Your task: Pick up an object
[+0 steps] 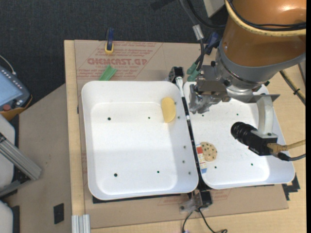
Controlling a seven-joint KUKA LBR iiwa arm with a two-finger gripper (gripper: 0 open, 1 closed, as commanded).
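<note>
Dark carpet (48, 13) all round the bench, and on the bench a brown cardboard sheet (131, 57) printed in red with CHEMCAST G.P. At the sheet's far edge, a blue-and-yellow clamp (110, 41); just nearer, a green clip (108, 73) lying at a slant beyond the left bin's far left corner. On the sheet, two shallow white bins side by side, pressed together along the middle: left bin (92, 130) and right bin (243, 178). At the far end of that shared seam, a black clamp (176, 74); at the near end, another black clamp (201, 198). In the left bin, one pale yellow oval piece (168, 110), flat on the floor close to the right wall, toward the far right corner, well apart from everything else. In the right bin, a round chocolate-chip cookie (209, 151), flat, near the left wall and somewhat toward the near side; just beside it, hard against that wall, a small red, white and blue packet (200, 160) — touching the cookie or not, cannot tell. Grey arm with its orange band (262, 28) reaching in from the right above the right bin's far side. Gripper (200, 105) pointing down over the right bin's far left corner, close to the seam, apart from the cookie and across the wall from the yellow piece. How far open — cannot tell; no object seen in its hold.
</note>
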